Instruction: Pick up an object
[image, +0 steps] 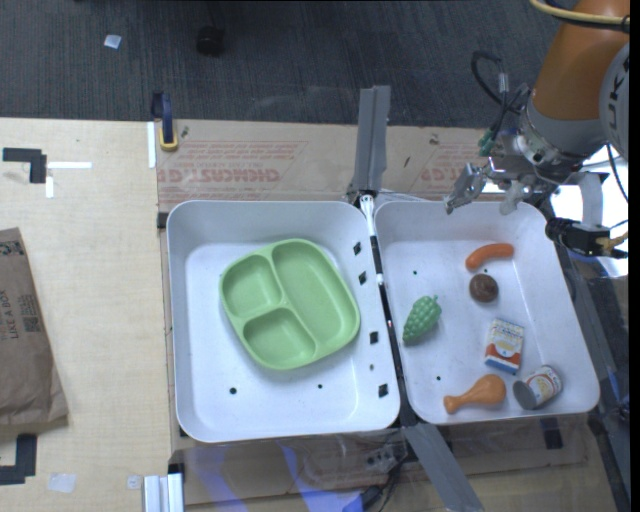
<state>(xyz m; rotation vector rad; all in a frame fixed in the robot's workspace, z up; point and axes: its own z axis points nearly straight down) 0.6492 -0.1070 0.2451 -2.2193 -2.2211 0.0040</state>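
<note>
The grey arm with the orange band (585, 55) reaches in from the right, placing the end effector (492, 190) above the far rim of the right shallow white bin (570, 290). Its two fingers are spread apart with nothing between them. The right bin contains an orange sausage-shaped toy (489, 256), a small brown round object (484, 288), a green bumpy toy vegetable (422, 319), a small white and orange carton (504, 346), an orange toy drumstick (475, 394) and a small tin can lying on its side (538, 387). The left shallow white bin (200, 380) holds a light green plastic plate with three compartments (289, 303). Both bins rest on the light wooden counter (90, 300).
</note>
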